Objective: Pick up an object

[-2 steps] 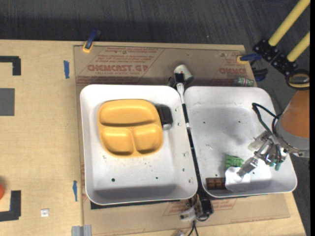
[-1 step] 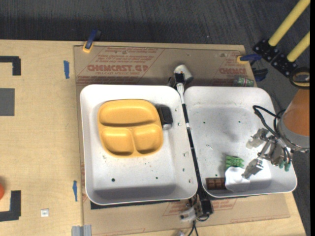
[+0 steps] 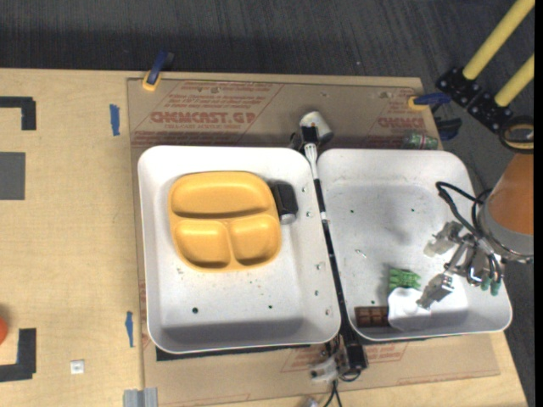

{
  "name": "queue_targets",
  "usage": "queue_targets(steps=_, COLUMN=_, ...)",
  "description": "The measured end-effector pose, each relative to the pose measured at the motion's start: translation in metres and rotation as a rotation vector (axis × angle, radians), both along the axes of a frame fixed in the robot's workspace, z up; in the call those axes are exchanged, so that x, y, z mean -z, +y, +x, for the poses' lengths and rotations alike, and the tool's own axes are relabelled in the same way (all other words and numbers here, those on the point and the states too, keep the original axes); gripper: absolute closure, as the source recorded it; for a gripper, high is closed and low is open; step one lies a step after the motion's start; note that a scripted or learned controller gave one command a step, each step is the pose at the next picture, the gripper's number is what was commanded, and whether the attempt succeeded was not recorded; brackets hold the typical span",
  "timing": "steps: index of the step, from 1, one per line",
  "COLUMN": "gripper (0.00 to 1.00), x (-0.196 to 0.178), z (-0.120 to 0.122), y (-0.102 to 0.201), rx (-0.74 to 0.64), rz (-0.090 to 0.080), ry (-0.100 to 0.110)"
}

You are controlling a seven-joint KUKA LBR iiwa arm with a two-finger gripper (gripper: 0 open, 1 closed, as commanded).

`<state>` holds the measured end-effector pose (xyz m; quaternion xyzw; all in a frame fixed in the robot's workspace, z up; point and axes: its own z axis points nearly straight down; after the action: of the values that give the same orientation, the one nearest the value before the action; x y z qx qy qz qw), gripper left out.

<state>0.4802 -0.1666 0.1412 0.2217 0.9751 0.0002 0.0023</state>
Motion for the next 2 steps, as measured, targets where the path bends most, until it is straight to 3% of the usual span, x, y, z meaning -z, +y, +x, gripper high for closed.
queue_targets(steps=1, gripper=0.0, x=0.0, z=0.0, y=0.0, rx=0.0, rz=0.0, ry=0.0)
queue_targets(steps=2, gripper=0.0, x=0.026, z=0.0, y=0.034, rx=-0.05, rz=0.001, ry=0.004)
